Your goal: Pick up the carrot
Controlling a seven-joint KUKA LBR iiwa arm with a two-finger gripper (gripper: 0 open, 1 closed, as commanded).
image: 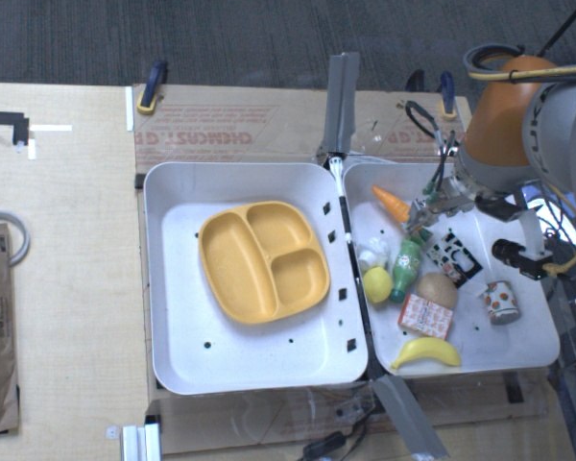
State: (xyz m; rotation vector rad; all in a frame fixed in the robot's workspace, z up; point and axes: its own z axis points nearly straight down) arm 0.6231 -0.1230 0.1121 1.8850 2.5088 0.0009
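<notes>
Camera view: the carrot [392, 204] is located in the right bin [528, 349], near its upper left corner — lying flat on the bin floor. The claw [424, 211] is positioned just beside the carrot's right end. A green bottle [406, 268], lemon [377, 284] and banana [426, 353] are seen below. A yellow divided plate [264, 259] is seated in the left bin [173, 334].

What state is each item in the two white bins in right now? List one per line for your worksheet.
Orange carrot: lying flat in the right bin, not lifted, gripper at its right end.
Yellow three-compartment plate: flat in the left bin, nothing on it.
Green bottle: lying on its side.
Yellow banana: lying flat by the near wall.
Small patterned can: tipped over.
Yellow lemon: resting beside the bottle.
</notes>
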